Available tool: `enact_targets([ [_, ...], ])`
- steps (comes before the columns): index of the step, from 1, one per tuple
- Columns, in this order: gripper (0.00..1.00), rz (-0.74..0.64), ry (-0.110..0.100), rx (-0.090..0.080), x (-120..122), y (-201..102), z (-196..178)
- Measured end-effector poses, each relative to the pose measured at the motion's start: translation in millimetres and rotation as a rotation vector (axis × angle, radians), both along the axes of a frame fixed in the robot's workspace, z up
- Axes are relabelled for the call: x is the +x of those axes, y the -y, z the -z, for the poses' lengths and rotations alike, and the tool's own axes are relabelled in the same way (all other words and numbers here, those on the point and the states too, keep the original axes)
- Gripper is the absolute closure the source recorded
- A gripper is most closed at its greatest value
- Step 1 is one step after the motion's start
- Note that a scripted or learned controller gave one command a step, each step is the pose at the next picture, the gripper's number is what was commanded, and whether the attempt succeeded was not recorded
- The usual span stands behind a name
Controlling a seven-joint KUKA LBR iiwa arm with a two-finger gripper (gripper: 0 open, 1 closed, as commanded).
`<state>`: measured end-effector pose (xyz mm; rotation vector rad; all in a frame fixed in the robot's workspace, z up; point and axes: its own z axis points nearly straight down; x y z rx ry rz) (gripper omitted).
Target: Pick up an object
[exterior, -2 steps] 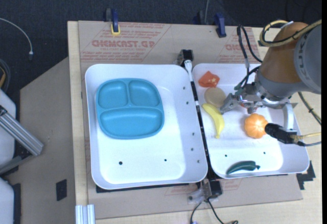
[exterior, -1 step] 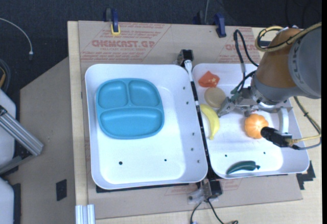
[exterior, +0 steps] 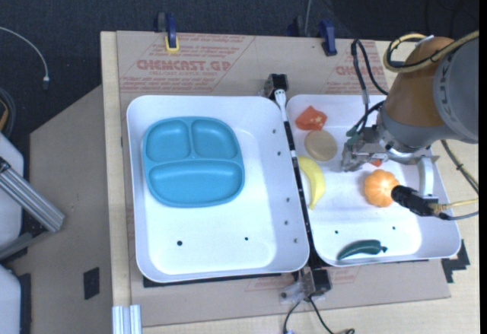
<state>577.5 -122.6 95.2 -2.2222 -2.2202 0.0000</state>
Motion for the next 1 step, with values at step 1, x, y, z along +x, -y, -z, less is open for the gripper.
enact_targets([
  [1, 1.00, 0.000, 0.006, -0.002, -1.5, 5.1, -44.4],
])
